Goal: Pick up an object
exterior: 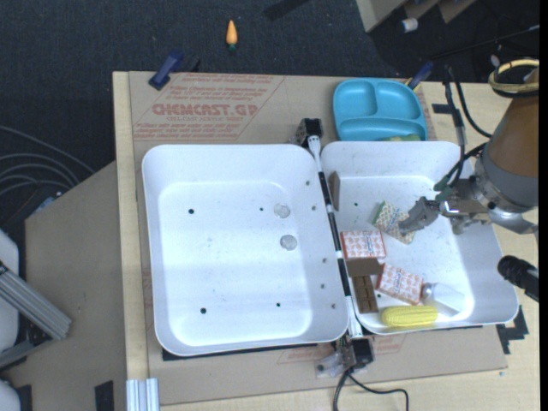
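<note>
Where the arm reached in from the right, hung the end effector (pixel 421 215) low over the right bin (pixel 479 264), just beside a patterned packet (pixel 390 220); could not tell its state. Lay in that bin a red-checked box (pixel 363 245), a brown bar (pixel 365 291), a second checked packet (pixel 401 283), a yellow corn cob (pixel 409 317). Behind, on the desk (pixel 214 110), stood a blue tray (pixel 378 110).
</note>
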`<state>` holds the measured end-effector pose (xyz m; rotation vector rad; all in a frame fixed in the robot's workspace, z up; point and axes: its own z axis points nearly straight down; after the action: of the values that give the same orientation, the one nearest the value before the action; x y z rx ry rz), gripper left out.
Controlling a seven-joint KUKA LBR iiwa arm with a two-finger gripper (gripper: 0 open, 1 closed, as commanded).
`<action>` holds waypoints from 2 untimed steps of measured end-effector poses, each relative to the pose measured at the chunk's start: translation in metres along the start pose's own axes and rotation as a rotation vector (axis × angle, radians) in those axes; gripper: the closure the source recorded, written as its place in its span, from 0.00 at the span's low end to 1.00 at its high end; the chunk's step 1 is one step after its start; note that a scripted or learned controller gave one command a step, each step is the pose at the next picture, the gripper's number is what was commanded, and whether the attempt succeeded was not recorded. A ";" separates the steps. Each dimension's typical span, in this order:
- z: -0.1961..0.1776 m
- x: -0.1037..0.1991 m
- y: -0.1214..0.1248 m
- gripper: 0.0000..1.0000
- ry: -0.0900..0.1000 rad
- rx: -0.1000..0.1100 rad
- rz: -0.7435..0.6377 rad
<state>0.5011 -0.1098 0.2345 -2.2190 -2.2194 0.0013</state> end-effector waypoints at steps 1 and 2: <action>0.115 0.007 0.051 0.00 0.000 0.001 0.001; 0.049 0.042 0.063 0.00 -0.001 -0.005 -0.001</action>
<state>0.5637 -0.0676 0.1855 -2.2202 -2.2240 -0.0031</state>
